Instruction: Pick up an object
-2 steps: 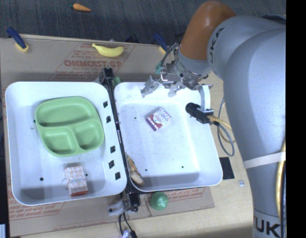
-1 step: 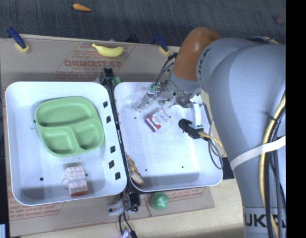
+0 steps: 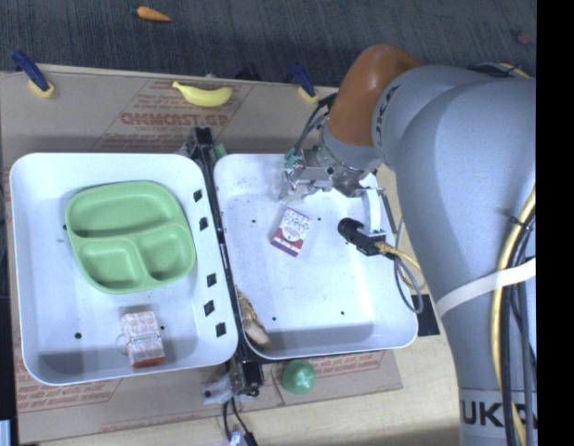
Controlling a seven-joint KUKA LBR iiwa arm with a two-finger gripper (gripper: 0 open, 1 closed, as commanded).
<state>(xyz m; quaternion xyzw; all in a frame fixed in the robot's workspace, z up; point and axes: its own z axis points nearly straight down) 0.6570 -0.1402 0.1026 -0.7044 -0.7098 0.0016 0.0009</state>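
Camera view has the gripper low in the right bin, just above the small purple-and-white packet lying flat near that bin's middle, apparently lined up for a grasp, though I cannot tell its state.

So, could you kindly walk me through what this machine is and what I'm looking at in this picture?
It is a grey robot arm with an orange band, reaching in from the right. One fixed camera looks down at a slant on two white bins. Its tool is low in the right bin, just above a small purple-and-white packet; nothing shows between its fingers. The left bin holds a green divided tray and an orange-and-white packet. A toy banana and a green ball lie outside the bins.
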